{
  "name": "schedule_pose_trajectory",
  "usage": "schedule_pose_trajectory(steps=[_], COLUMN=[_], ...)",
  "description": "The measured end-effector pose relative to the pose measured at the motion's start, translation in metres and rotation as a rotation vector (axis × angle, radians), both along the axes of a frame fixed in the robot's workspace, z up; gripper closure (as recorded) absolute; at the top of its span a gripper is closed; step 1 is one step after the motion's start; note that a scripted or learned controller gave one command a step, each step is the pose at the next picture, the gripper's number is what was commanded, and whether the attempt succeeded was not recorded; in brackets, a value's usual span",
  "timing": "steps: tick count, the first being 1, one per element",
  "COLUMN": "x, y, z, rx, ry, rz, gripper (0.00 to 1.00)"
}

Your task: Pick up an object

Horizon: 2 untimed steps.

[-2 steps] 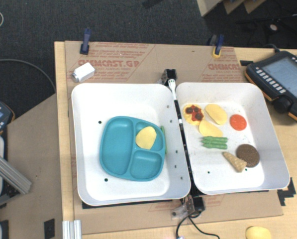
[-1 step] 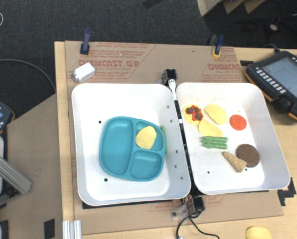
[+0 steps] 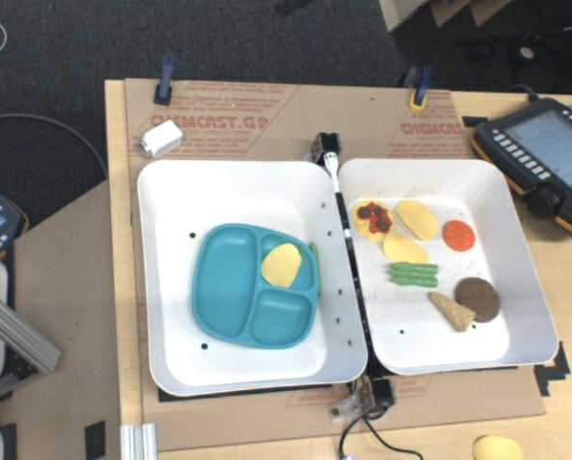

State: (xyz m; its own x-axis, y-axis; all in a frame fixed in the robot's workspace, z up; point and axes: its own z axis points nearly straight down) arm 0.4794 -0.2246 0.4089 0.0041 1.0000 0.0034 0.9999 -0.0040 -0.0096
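Since the toy foods point(image 3: 423, 257) lie loose in the right bin point(image 3: 515, 257), with one yellow piece point(image 3: 282, 264) at the tray's point(image 3: 223, 286) 2 o'clock, the pick looks not yet begun, and I cannot tell the claw's state.

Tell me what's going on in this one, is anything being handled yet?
Nothing is being handled at this moment. Two white bins sit side by side on the bench. The left bin holds a blue divided tray with a yellow piece lying in its upper right compartment. The right bin holds loose toy food: a small pizza slice, two yellow pieces, a red round piece, green beans, a brown round piece and a tan wedge. All of it lies untouched, so the pick has not started.
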Motion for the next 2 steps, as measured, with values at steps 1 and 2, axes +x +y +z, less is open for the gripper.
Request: schedule_pose_trajectory(steps=[1,2], x=[0.033,-0.002], y=[0.041,-0.001], z=[0.134,0.037], rx=[-0.010,-0.001], ry=[-0.026,-0.003], rz=[0.010,-0.001], gripper=[1.00,1.00])
